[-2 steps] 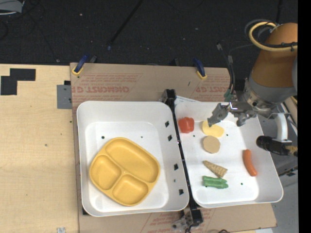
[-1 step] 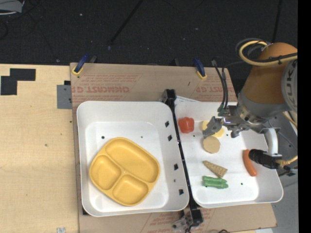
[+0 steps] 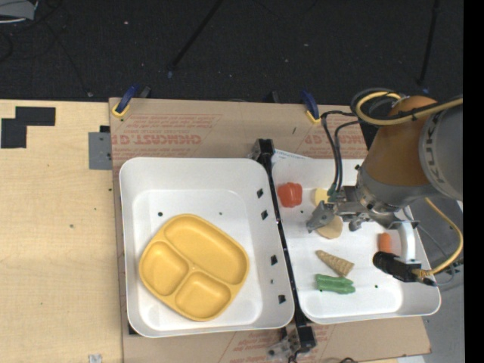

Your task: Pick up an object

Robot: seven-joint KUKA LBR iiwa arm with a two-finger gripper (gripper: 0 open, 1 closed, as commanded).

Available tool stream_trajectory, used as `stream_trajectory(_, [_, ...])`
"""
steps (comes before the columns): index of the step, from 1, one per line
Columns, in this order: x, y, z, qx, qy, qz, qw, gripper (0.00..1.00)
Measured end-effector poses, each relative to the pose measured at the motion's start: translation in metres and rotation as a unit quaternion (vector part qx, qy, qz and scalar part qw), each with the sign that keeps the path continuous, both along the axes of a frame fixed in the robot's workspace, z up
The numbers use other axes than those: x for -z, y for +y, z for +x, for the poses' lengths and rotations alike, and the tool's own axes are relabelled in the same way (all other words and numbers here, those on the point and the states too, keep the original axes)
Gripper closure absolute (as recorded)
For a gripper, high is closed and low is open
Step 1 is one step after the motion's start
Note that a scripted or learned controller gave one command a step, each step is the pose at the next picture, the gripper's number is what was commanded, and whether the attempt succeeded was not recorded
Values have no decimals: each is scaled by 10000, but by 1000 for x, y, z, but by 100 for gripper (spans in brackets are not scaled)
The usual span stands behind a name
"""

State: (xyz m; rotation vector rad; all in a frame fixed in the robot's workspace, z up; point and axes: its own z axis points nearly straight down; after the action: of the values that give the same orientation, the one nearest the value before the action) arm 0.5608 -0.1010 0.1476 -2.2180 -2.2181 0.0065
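Tool [image 3: 324,219] lowered over a beige piece [image 3: 330,231] in the right bin [image 3: 423,305].
Its finger spread could not be told; a slip was judged likely if the piece were pinched off-centre.

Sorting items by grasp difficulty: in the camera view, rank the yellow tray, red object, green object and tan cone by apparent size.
1. Yellow tray, largest by far.
2. Green object and tan cone: too similar to rank.
3. Red object, slightly smaller.
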Motion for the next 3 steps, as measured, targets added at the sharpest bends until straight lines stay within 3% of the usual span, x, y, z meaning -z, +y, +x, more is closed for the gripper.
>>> stream_trajectory(1, [53, 1, -1, -3, -5, 0, 10000, 0])
stream_trajectory(2, [40, -1, 0, 9, -26, -3, 10000, 100])
stream_trajectory(3, [-4, 1, 7, 4, -46, -4, 10000, 100])
